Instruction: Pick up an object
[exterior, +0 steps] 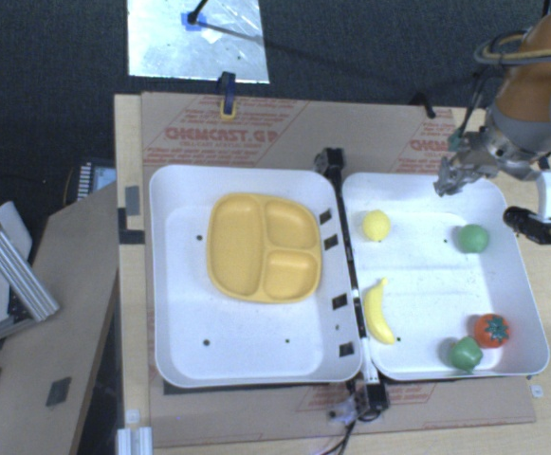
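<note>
Two cardboard (256, 133) prints read "CHEMCAST"; fingers (449, 184) state unclear above right bin (417, 354).

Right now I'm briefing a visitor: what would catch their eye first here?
The yellow divided tray in the middle of the left bin. Then the bright fruit in the right bin: a banana by the divider and a tomato near the front right corner.

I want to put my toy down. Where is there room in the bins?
Bare floor lies in the left bin below the yellow tray, and in the right bin between banana and green ball. Crowded: the corner with tomato.
</note>
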